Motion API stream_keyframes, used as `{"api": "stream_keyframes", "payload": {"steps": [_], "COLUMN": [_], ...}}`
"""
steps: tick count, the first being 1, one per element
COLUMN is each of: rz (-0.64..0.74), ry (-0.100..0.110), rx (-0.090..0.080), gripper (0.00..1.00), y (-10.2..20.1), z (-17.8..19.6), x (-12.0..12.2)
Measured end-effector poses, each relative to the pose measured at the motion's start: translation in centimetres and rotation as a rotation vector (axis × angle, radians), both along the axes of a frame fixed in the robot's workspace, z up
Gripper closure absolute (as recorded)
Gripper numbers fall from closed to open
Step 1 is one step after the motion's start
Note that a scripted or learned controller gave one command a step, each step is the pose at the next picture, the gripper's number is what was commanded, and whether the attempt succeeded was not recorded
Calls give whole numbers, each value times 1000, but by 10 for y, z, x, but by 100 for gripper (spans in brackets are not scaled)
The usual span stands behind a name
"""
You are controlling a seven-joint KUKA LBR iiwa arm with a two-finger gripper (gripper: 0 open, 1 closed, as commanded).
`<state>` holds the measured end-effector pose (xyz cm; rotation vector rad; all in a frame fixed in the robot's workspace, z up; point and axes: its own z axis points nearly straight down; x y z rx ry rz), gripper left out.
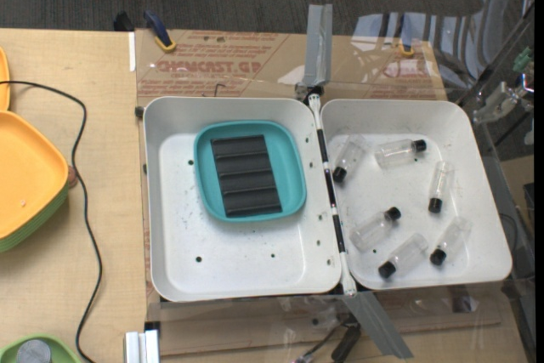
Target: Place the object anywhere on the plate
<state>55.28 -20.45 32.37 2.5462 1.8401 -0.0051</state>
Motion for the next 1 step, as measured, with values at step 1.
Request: {"api": "stream_keyframes", "payload": {"steps": [1], "rz": [-107], "ry": [1], "rx": [0], "gripper": [0], "y": [-2], "z": [117], "x": [0]}}
